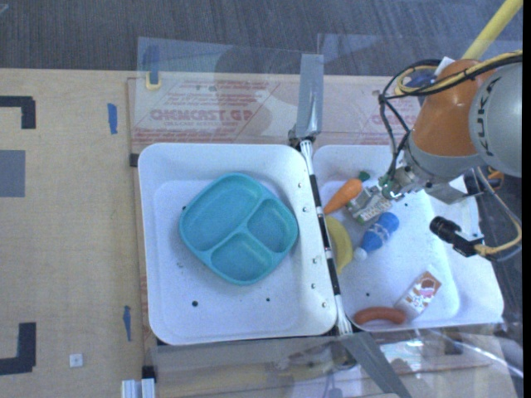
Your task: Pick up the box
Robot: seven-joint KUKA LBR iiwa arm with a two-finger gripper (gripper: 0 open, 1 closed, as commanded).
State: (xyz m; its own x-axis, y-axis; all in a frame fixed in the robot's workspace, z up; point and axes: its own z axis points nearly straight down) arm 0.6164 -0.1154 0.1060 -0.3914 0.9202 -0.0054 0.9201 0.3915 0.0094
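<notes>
My arm enters from the right side of the view, orange band uppermost, with the wrist angled down and to the left into the right bin (489, 305). My gripper (369, 205) sits low among the items in that bin's upper-left area. Its opening state cannot be determined from this angle, and nothing can be confirmed in its grasp.

Items relative to my gripper:
- Carrot (343, 195): just beside it, to the left.
- Blue bottle (378, 232): just below it.
- Banana (338, 242): below and left, along the bin's left wall.
- Box (421, 293): well apart, below and right, lying flat near the bin's lower-right corner.
- Sausage (380, 315): at the bottom edge.

The left bin (166, 305) holds a blue divided plate (239, 228).
</notes>
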